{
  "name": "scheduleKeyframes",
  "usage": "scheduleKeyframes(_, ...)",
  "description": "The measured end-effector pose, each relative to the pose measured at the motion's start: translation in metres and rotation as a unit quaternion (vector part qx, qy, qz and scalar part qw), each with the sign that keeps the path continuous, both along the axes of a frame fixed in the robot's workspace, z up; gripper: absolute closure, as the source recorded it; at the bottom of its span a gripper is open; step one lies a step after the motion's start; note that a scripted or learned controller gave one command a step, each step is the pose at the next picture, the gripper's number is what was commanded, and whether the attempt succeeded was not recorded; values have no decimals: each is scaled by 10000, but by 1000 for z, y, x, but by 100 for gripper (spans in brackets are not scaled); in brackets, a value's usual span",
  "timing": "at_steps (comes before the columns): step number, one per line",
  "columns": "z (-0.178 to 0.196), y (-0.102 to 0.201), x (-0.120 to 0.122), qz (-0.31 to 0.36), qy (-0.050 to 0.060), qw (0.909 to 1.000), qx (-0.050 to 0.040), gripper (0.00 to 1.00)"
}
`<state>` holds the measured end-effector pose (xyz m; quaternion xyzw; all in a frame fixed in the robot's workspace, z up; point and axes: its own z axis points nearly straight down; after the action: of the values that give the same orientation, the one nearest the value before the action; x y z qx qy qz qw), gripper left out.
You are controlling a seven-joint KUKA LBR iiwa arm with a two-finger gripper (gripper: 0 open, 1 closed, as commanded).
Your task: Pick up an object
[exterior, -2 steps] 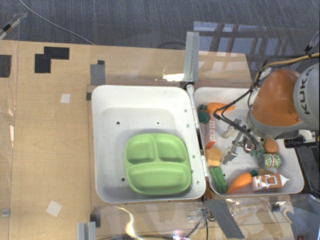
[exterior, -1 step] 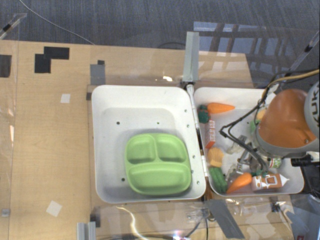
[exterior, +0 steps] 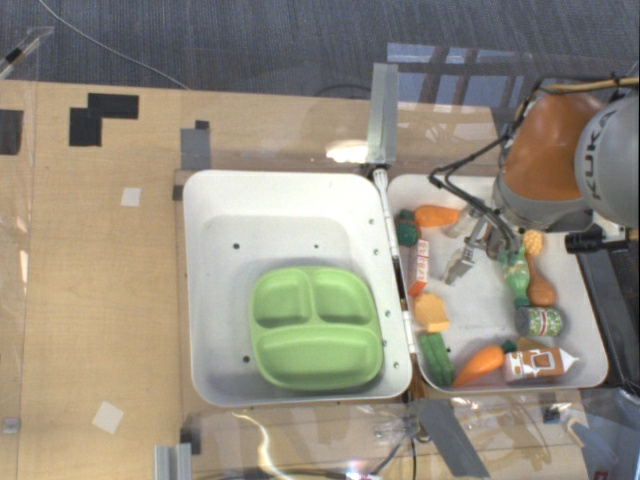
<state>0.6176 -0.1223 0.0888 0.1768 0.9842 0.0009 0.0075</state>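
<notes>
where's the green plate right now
The green plate lies in the left bin, toward its front, just across the divider from the right bin holding the toy food.

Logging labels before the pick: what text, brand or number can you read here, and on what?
"KU": grey arm housing, right edge; the rest is cut off.
Carton: print too small to read.
Can: label blurred.
White and red packet: print unreadable.

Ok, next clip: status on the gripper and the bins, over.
Gripper low over right bin, nothing seen between its fingers. Toy food crowds it: carrot, milk carton, can. Green tray sits in left bin.
</notes>
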Motion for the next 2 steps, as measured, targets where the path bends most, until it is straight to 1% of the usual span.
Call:
scheduleKeyframes(1, 0, -21, 8, -93, 13, 10000, -2, 0)
scheduleKeyframes(2, 0, -73, -60, -1177, 10, 9930, 5, 0)
